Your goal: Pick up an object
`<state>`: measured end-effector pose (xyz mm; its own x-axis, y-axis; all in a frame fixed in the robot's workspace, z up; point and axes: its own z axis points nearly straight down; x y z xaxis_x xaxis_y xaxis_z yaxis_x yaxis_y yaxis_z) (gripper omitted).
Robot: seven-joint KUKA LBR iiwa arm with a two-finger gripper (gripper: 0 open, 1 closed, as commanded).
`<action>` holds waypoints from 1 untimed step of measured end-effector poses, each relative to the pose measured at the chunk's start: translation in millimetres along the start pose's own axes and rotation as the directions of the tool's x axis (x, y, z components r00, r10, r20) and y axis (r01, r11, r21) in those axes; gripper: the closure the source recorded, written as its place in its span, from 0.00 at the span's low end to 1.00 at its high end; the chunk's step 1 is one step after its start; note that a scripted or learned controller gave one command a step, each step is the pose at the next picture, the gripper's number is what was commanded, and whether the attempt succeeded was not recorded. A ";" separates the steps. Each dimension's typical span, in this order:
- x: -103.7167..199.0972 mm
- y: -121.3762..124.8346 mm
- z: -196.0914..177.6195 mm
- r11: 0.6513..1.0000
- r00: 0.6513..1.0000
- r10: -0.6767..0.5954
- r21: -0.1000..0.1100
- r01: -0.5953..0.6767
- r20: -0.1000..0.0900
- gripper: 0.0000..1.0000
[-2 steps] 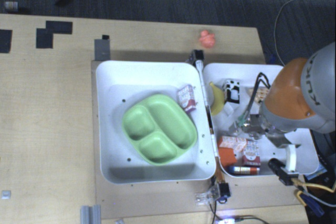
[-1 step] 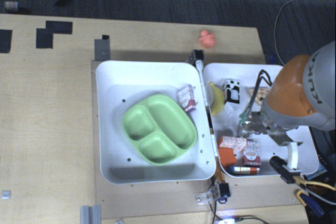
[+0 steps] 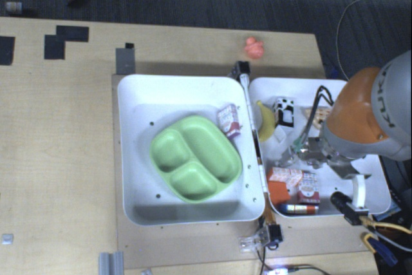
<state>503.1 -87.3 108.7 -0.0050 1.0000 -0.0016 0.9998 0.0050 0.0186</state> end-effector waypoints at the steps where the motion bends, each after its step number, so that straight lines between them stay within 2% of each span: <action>1: 0.8 2.0 -10.6 1.000 1.000 -0.002 -0.004 0.002 0.000 1.00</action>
<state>505.0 -86.4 119.3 -0.0073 1.0000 -0.0012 0.9997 0.0074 0.0230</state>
